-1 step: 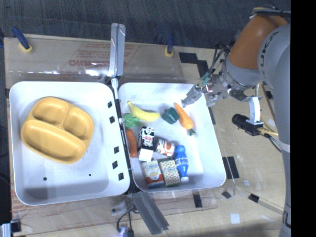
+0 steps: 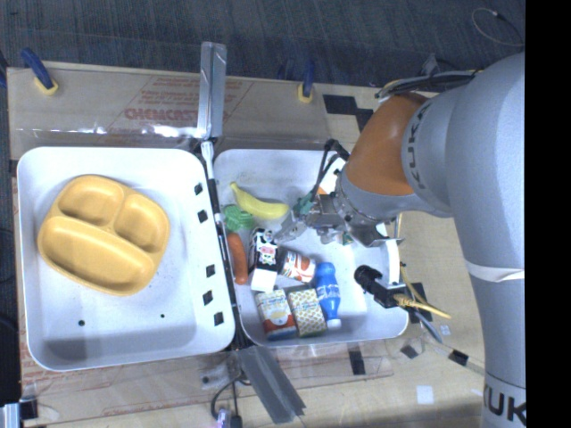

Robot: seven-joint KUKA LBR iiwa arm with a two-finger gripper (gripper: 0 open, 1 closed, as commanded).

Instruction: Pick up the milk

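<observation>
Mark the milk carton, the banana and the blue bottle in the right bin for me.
milk carton [image 2: 264,255], camera view, on its black-and-white side.
banana [image 2: 260,206], camera view, on the middle of its curved yellow body.
blue bottle [image 2: 327,294], camera view, on its blue body below the cap.

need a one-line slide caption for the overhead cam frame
KUKA arm reaches over the right bin above the milk carton, banana and blue bottle; yellow tray in the left bin.

"KU" — on the arm [image 2: 504,406] base
</observation>
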